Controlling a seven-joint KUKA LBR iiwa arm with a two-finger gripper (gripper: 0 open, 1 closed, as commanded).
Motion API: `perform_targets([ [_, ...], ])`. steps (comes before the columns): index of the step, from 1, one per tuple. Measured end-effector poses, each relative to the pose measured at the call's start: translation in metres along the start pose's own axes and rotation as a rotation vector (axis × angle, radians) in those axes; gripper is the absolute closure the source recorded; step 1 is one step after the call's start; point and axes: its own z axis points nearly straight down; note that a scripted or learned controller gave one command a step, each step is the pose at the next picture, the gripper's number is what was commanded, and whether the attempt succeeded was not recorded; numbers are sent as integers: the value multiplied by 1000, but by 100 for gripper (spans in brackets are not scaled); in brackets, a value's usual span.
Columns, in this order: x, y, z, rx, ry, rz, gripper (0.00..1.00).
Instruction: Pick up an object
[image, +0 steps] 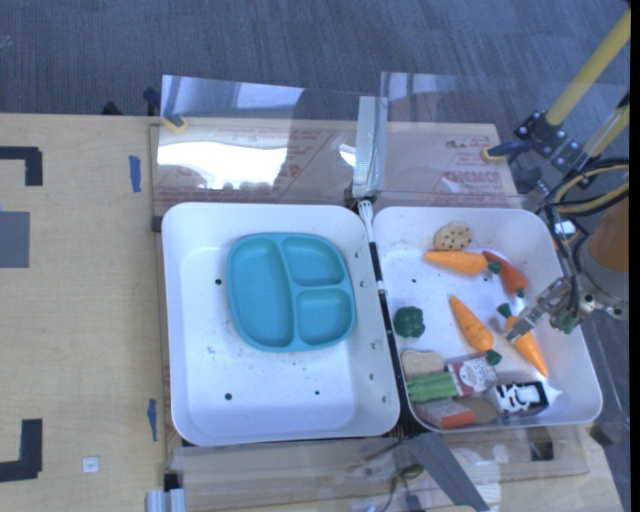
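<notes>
The counter (70, 300) is pale wood and carries two shallow white bins side by side. The left bin (200, 380) holds a teal divided plate (291, 291) with three compartments, lying flat near the bin's middle. The right bin (400, 262) holds the small toy foods. Along its near edge lie a green and brown sandwich piece (432, 385), a red and white packet (474, 375) and a black and white item (522, 397), crowded together. A slice of toast (421, 361) sits just behind the sandwich piece.

The grey arm (610, 255) reaches in from the right edge, over the right bin's right wall. Its hand (527, 318) sits low over the right side of that bin, among the carrots; whether its fingers are apart or together I cannot tell, as the tips are small and blurred against the clutter.

An orange carrot (457, 262) lies crosswise in the far part of the bin, with a red pepper-like piece (504, 272) just to its right. A second carrot (471, 324) lies slanted in the middle, near the hand. A third carrot (531, 352) lies just below the hand. A dark green broccoli floret (408, 321) rests near the bin's left wall. A speckled cookie (452, 237) lies at the far side, just behind the first carrot.
</notes>
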Motion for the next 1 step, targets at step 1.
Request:
perform_targets([
  [1, 124, 131, -76, -4, 5, -1, 100],
])
